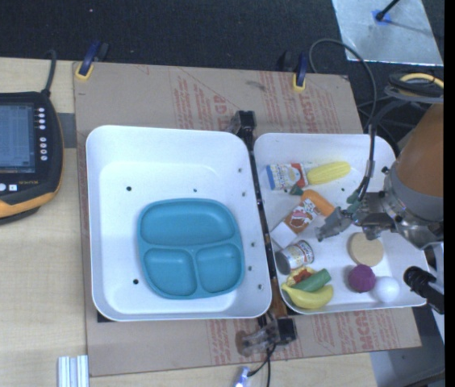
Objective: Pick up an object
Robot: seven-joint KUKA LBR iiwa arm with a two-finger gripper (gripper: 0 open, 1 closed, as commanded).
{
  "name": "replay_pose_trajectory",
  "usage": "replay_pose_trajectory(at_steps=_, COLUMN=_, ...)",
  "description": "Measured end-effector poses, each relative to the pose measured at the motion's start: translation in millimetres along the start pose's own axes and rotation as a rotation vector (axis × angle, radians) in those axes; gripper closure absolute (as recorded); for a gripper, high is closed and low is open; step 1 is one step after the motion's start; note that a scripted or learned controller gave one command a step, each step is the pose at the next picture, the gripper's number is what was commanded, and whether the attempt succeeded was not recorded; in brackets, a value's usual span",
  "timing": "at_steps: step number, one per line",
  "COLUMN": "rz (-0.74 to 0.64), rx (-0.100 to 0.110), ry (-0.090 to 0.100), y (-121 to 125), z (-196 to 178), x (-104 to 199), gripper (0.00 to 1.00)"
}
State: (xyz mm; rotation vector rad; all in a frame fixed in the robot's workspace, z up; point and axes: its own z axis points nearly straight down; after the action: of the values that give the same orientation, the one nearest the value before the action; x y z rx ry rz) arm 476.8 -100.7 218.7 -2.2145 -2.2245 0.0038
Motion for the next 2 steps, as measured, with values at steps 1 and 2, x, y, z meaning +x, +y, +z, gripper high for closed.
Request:
replay_pose_trajectory(at_steps=1, rz=0.0, rx=-0.003, ry=-0.003, y=11, z=125, x=-88, gripper=0.0)
replay_pose_trajectory(at_steps=2, rz=-0.004, rx=-0.005, ry=-0.006, y=12, z=114, x=-89, gripper=1.0)
